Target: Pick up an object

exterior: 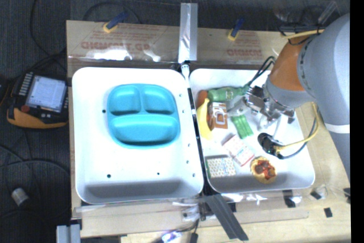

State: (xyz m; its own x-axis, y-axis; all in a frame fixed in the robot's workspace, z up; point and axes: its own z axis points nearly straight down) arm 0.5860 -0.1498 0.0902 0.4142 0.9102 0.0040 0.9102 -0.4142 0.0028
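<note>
Camera view: blue divided tray (pixel 142 114) sits in the bin well apart from the claw (pixel 257 104), whose state cannot be told. Green bottle (pixel 223 94) lies just beside it; pizza slice (pixel 263 168) lies nearer the camera.

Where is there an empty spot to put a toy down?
The left bin has bare white floor all round the blue tray, widest along the near edge. The right bin is crowded with small items beside the gripper; its only bare strip runs along its right wall.
</note>
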